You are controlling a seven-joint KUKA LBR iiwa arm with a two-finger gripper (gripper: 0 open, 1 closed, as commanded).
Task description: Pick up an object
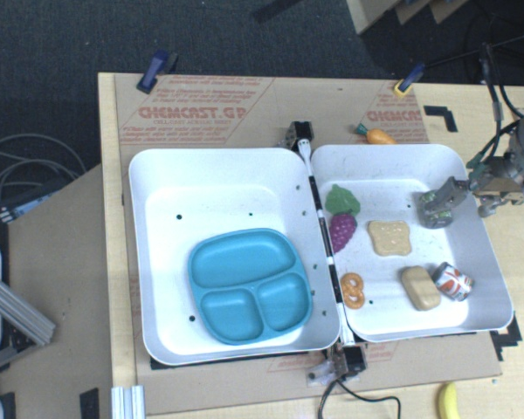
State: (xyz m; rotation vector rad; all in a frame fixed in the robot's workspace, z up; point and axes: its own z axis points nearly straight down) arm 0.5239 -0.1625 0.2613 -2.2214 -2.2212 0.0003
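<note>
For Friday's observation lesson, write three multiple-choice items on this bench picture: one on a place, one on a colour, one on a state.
1. Where does the tray with three compartments lie?
A. in the left bin
B. in the right bin
C. on the floor

2. What colour is that tray?
A. red
B. blue
C. yellow

3. How does the small can in the right bin lie?
A. upright
B. on its side
C. stacked on the toast

Answers:
1. A: the tray sits inside the left bin.
2. B: its whole surface is light blue.
3. B: the can lies tipped over in the right bin, beside the bread roll, apart from the toast.
</note>
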